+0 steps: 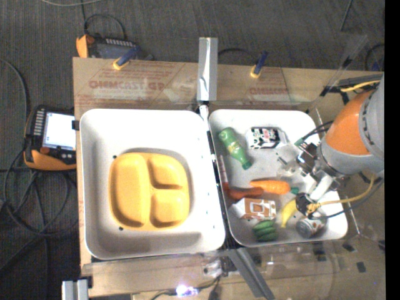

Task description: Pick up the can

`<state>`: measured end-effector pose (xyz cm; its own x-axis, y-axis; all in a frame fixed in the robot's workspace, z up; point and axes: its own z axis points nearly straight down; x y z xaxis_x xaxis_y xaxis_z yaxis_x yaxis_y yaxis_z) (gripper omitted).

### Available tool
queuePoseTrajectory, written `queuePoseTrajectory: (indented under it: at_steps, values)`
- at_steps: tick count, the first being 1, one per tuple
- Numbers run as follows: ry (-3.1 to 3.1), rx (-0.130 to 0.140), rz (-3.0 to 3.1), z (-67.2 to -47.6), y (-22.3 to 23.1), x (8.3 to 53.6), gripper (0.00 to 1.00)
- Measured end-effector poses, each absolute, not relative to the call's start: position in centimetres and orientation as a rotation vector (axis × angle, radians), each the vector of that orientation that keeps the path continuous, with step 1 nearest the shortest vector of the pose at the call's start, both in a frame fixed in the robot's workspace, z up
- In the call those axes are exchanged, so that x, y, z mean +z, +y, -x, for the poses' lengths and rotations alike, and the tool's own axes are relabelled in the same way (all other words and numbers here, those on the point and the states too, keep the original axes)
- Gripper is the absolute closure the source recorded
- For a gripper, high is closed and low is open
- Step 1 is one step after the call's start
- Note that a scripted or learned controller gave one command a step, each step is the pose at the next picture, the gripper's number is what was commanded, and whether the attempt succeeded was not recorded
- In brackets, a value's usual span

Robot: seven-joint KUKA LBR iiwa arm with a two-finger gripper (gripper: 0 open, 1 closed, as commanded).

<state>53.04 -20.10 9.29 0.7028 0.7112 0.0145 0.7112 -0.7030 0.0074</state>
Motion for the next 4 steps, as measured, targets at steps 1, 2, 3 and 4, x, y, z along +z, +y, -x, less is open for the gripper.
queuePoseTrajectory:
  at_steps: [1, 2, 3, 4]
  values:
    - [1.616, 0.010, -2.681, -58.0, -15.2, 9.0, 0.00]
    - [1.236, -0.081, -2.933, -62.6, -18.0, 8.3, 0.00]
    - [1.223, -0.063, -2.916, -62.9, -18.2, 9.3, 1.00]
    - [1.222, -0.074, -2.921, -62.7, -18.3, 9.2, 0.00]
